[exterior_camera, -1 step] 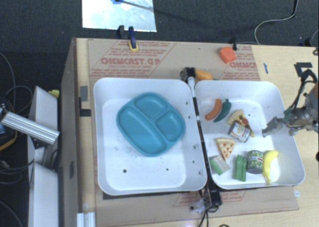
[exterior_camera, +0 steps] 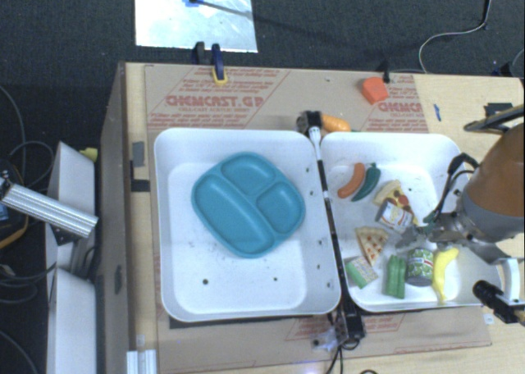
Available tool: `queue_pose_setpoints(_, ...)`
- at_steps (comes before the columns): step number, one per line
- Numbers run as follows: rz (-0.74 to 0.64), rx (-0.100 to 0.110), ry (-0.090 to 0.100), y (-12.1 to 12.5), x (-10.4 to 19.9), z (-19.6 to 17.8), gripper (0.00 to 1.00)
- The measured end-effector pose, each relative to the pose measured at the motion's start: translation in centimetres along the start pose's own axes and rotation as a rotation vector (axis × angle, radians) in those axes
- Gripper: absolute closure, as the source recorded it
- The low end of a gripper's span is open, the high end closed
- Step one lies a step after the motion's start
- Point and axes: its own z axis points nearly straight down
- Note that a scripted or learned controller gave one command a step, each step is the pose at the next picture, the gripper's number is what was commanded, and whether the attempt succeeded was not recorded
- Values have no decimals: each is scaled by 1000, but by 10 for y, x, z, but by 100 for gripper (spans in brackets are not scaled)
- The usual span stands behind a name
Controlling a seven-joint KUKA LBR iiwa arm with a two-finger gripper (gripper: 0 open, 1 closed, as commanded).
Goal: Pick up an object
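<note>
Camera view puts your end effector [exterior_camera: 420, 237] low in the right bin [exterior_camera: 435, 151], reaching in from the right side; whether it is released or clenched you cannot tell from this angle, and nothing is visibly held. Just beneath and touching distance from it sits a green can [exterior_camera: 421, 266], with a yellow banana [exterior_camera: 444, 272] on its right and a green pepper-like piece [exterior_camera: 395, 275] on its left. Slightly up and to the left lies a small boxed item [exterior_camera: 395, 215]; further left rests a pizza slice [exterior_camera: 372, 244]. A sausage [exterior_camera: 352, 180] lies well apart, up and left. The crowd is tight here, so aim squarely over one object, probably the can, and descend straight; a skewed approach would likely nudge the banana. The blue divided plate [exterior_camera: 248, 203] in the left bin [exterior_camera: 184, 200] needs no attention.
</note>
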Motion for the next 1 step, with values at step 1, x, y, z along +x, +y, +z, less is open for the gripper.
queue_pose_setpoints(1,0,-4,-2,1,71,31,0)
